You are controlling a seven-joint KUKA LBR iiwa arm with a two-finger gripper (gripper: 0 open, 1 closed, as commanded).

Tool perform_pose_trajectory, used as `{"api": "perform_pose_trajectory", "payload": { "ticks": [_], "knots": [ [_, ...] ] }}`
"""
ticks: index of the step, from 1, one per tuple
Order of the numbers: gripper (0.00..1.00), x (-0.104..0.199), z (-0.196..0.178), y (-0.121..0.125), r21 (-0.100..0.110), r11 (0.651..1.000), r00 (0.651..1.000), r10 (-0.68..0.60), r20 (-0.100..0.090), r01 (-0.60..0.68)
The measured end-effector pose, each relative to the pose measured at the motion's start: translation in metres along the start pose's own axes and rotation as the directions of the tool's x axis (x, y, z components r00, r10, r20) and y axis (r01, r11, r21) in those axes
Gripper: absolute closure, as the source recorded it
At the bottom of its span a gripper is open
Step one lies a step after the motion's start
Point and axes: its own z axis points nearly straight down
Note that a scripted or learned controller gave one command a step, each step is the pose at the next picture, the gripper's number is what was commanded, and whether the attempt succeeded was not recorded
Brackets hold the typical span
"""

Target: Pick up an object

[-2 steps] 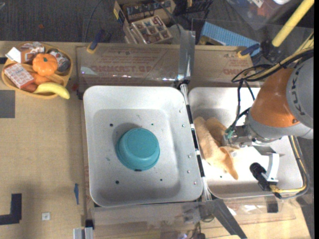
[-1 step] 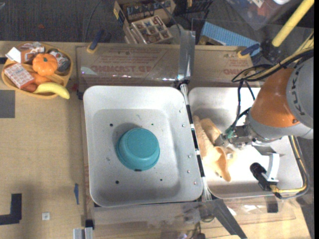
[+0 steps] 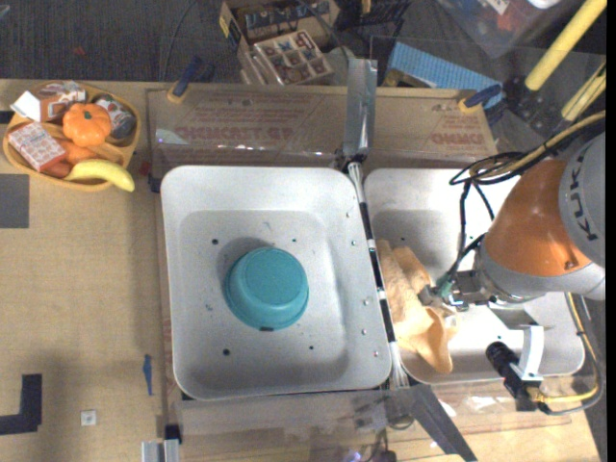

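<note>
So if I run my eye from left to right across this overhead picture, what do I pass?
Basket of toy food → left white bin holding an upside-down teal bowl → right white bin with a tan crumpled cloth → the pincer at the cloth's edge → the arm's orange band.

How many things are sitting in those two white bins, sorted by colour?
Teal: 1, an upturned bowl in the left bin.
Tan: 1, a crumpled cloth-like thing in the right bin, beside the gripper.
Total: 2
</note>
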Motion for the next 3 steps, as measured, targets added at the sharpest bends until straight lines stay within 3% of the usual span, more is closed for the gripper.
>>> {"api": "perform_pose_trajectory", "payload": {
  "ticks": [1, 2, 3],
  "knots": [
    [0.00, 0.012, -0.093, -0.005, 0.018, 0.988, 0.988, 0.154, 0.000, -0.154],
    [0.00, 0.001, -0.212, 0.016, 0.018, 0.941, 0.941, 0.339, 0.004, -0.339],
    [0.00, 0.002, -0.057, -0.015, 0.020, 0.896, 0.896, 0.444, 0.005, -0.444]
  ]
}}
